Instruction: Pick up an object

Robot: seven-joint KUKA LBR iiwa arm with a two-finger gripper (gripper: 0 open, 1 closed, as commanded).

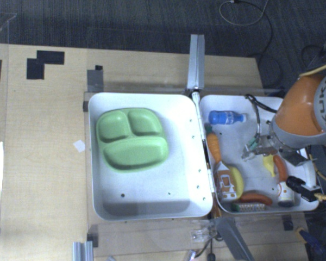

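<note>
A small yellow banana-shaped piece [269, 165] lies in the right-hand shallow white bin [236, 98], just beside the metal tool [255, 147] and touching a red-orange sausage-shaped piece [281, 168]; it looks smooth, curved and narrow. A clean grasp would be helped by the tool being centred over the yellow piece alone and lowered straight. Nothing is seen held; how far the tool is open cannot be told.

Green tray [131, 138]; blue bottle [226, 117]; carrot [213, 147] orange, apparently.
</note>
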